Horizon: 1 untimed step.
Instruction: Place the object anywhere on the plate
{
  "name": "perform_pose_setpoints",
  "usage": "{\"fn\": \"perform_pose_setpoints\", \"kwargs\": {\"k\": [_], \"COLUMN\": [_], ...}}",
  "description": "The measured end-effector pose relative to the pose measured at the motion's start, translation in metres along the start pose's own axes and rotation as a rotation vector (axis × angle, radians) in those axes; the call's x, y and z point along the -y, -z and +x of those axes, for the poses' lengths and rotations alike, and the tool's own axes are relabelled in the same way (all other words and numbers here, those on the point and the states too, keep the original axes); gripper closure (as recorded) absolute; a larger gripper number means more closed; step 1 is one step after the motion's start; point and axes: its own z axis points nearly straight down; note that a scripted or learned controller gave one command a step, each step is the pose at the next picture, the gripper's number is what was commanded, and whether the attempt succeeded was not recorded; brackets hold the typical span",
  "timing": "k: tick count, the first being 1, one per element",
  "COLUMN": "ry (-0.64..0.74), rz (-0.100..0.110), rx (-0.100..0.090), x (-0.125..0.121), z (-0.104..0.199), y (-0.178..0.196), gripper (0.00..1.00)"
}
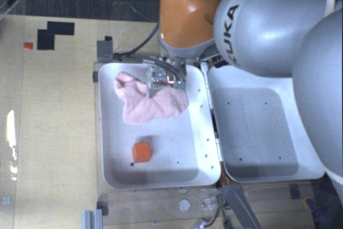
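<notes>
A small orange block point(142, 152) lies near the front of the left white bin point(112, 169). A crumpled pink cloth point(144, 100) is spread over the far part of the same bin. My gripper point(154, 85) hangs over the cloth's right half, under the orange band of the arm point(190, 8), with its tips down at the cloth. The cloth seems to touch the fingertips, but whether they have it is hidden.
The right white bin point(257, 131) sits beside the left one, partly under the big grey arm. Black markers point(53, 34) and a small orange square point(28, 46) lie on the wooden bench at the far left.
</notes>
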Motion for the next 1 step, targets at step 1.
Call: {"fn": "perform_pose_setpoints", "kwargs": {"k": [1], "ry": [0.000], "rz": [0.000], "rx": [0.000], "x": [0.0002], "z": [-0.0001], "y": [0.0002], "gripper": [0.00]}}
